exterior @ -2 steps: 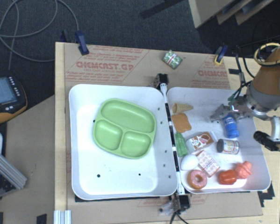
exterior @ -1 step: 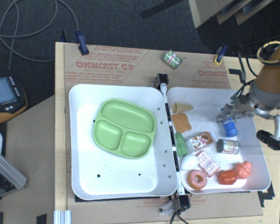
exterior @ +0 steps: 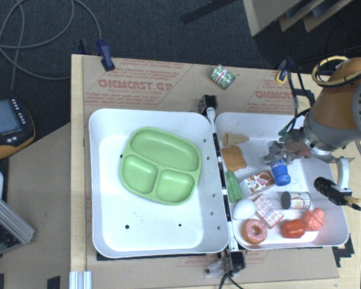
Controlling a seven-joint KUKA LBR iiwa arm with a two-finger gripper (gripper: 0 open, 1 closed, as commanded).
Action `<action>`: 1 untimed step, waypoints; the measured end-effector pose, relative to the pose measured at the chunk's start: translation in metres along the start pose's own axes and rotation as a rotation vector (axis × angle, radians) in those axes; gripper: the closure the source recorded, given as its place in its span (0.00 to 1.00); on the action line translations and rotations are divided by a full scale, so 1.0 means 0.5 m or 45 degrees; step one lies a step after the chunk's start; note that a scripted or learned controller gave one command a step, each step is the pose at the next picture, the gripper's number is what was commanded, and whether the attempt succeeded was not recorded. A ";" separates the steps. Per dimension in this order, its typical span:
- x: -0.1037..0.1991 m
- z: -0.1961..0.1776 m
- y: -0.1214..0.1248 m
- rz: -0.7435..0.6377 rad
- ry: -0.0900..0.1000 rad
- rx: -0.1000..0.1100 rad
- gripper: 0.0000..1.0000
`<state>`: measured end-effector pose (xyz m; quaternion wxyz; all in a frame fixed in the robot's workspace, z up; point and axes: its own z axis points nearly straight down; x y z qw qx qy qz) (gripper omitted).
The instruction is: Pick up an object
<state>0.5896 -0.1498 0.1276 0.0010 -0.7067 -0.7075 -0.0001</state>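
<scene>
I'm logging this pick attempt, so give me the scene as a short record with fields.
left bin: shallow white bin holding a light green three-compartment plastic plate
right bin: shallow white bin with small toys, among them a blue cylinder, a frosted doughnut, a white egg
gripper: two-finger gripper low in the right bin, just above the blue cylinder
outside bins: small green wrapped item on the bench

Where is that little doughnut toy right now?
The doughnut lies in the right bin, at its near left corner, just below the white egg and left of the red toy.
</scene>
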 end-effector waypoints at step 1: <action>0.148 -0.115 0.032 -0.001 -0.001 -0.005 1.00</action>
